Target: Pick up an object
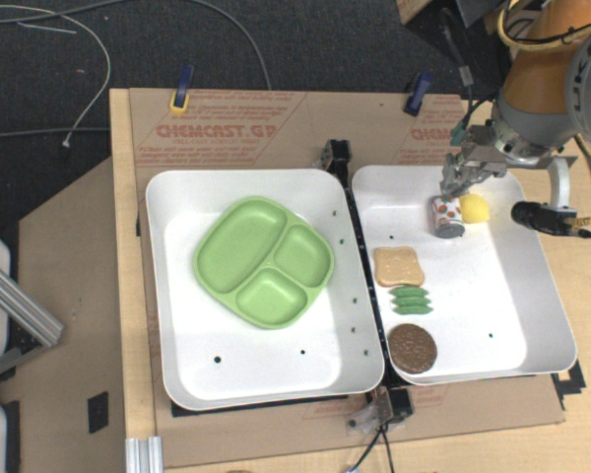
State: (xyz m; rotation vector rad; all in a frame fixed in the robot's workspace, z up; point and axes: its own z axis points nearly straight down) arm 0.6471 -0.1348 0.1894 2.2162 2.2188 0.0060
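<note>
In the right bin (517,294) a small can (447,216) lies near the far side with a yellow lemon-like ball (475,209) right beside it. My gripper (459,187) hangs just above the can and the ball, fingers pointing down at them. Nearer the front lie a slice of toast (397,265), a green pea pod (411,300) and a round brown cookie (413,348).
The left bin (177,343) holds a green divided plate (265,261). A black clamp (336,154) sits at the far end of the wall between the bins. Blue clips (183,86) hold the cardboard base at the back.
</note>
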